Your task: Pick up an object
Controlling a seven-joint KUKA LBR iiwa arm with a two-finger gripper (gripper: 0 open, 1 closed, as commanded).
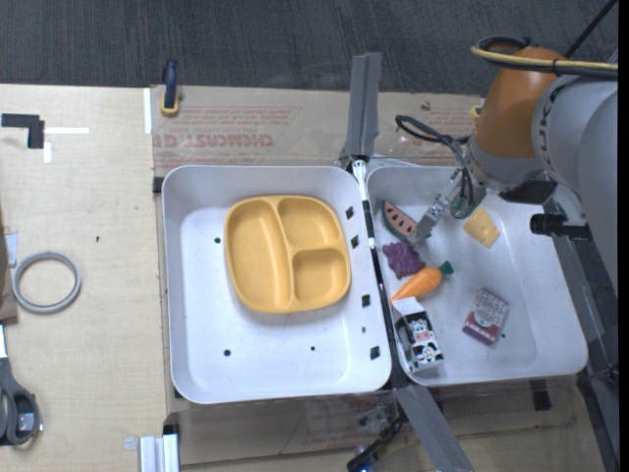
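Arm: grey iiwa [580,136] reaching in from the right, its orange band [516,111] sitting above the back edge of the right bin
Gripper: the gripper [429,223] points down and to the left into the right bin [550,362], its tip low over the bin floor just right of the watermelon slice; from where I stand I cannot tell whether it is released or clenched, and nothing shows in its grasp
Watermelon slice: toy watermelon slice [397,218], red with a dark rind, lying near the bin's left wall, just beside the gripper tip
Grapes: purple toy grape bunch [402,257] just below the watermelon slice
Carrot: orange toy carrot [421,281] with a green top, lying at a slant below the grapes, touching or nearly touching them
Cheese: pale yellow wedge [482,227] to the right of the gripper, apart from the other toys
Milk carton: small black-and-white carton [419,337] lying against the left wall at the front of the bin
Packet: small maroon and white packet [486,316] flat on the floor right of the carton
Left bin: the white bin [197,362] holds a yellow divided plate [288,253] with three compartments
Bench: a grey tape roll [43,281] lies on the wooden top well left of the bins, with scissors [16,411] near the front left corner
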